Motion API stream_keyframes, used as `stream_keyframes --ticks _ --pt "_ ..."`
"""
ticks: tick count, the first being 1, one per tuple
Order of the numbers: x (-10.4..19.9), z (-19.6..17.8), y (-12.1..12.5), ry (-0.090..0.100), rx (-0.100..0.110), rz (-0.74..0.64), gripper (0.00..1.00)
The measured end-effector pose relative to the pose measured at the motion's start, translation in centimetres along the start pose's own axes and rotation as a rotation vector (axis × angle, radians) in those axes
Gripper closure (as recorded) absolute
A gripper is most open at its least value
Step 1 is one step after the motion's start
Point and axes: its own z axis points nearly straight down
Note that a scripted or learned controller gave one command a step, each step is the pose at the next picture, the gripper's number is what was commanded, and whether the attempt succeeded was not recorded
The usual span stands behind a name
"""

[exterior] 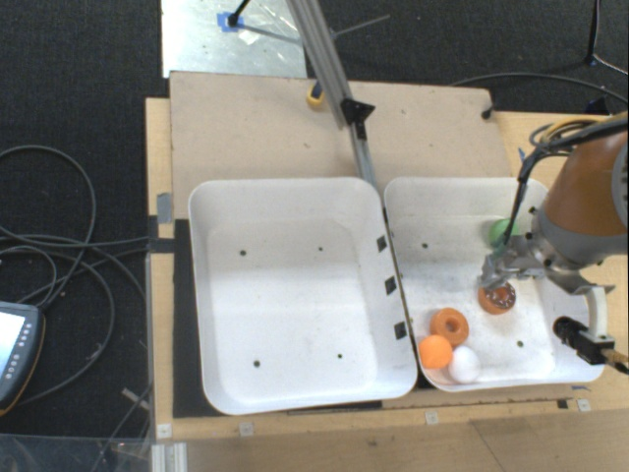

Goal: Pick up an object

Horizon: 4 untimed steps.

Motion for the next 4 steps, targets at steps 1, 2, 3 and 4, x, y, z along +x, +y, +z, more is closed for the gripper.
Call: stream_keyframes --ticks 1,2,3,4 --pt "-0.6 -4.7 0.8 -0.002 -0.003 -0.003 1.0" --pt "-0.7 -7.4 0.9 -0.001 -0.002 -0.004 1.0" --pt "4.7 -8.8 0.9 0.002 0.0 -0.01 1.0" --pt "10.5 -9.6 1.5 0.003 0.0 -0.011 1.0"
